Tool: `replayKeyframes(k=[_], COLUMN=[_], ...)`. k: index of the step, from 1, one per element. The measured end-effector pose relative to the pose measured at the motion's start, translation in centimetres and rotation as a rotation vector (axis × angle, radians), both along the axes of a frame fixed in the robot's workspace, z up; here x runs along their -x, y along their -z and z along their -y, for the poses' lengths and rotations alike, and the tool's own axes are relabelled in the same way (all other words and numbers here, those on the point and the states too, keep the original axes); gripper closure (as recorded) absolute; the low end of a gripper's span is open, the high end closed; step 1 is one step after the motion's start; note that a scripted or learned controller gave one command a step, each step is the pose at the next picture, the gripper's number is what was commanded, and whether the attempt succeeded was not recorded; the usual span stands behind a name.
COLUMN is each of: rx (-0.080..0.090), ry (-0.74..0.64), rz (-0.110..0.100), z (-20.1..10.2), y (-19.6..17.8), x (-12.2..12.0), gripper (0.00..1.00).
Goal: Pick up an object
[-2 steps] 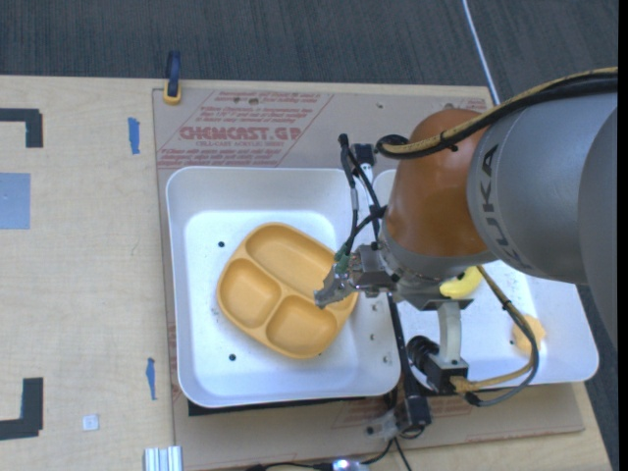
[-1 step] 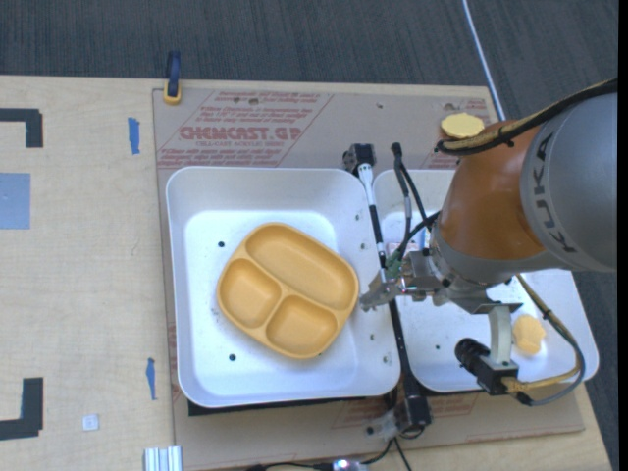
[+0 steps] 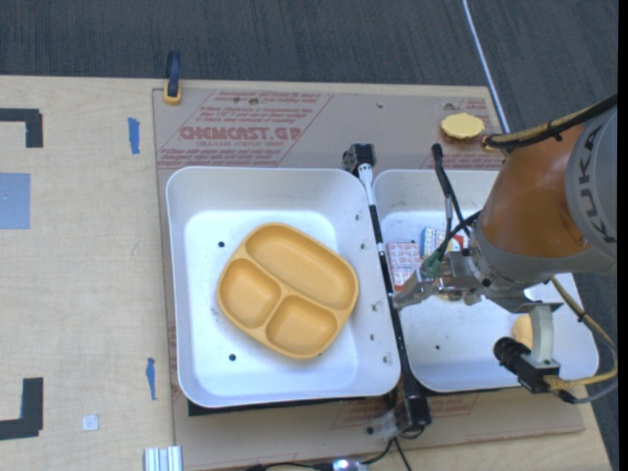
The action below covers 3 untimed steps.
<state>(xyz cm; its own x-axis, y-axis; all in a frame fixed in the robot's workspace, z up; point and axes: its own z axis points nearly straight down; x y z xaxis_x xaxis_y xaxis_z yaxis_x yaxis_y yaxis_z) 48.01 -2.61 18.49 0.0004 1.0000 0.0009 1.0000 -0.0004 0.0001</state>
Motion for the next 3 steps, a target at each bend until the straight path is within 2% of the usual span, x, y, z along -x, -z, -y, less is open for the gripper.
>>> replayKeyframes(k=[1, 2, 3], rx=[0.002, 0.001, 0.001], ry=[0.0, -0.002, -0.003], rz=[0.002, 0.004, 0.008], z=[4.1, -1.6, -1.6], y=[-0.5, -2.2, -3.3], x=[0.1, 0.0, -0.2], gripper=[1.0, 1.0, 1.0])
